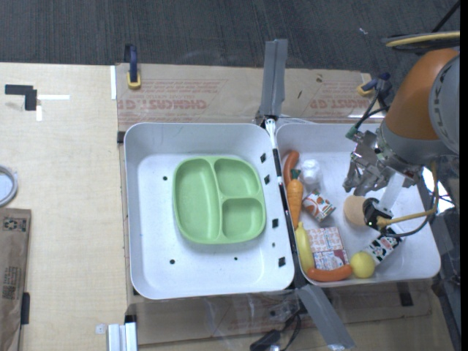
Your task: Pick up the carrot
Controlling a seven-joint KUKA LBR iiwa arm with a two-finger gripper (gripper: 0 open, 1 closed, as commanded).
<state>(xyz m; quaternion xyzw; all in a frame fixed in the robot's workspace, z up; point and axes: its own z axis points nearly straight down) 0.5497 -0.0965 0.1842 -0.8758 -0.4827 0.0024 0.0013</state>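
carrot sits tight against the left wall of the right bin, hot dog just above it. gripper hovers well apart to the right, can't tell its state tbh.

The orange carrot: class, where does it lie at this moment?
The orange carrot lies in the right-hand white bin, along its left wall, just below a red-orange pepper and above a yellow banana.

Carrot lies by the right bin's left wall — pincer apparently apart.
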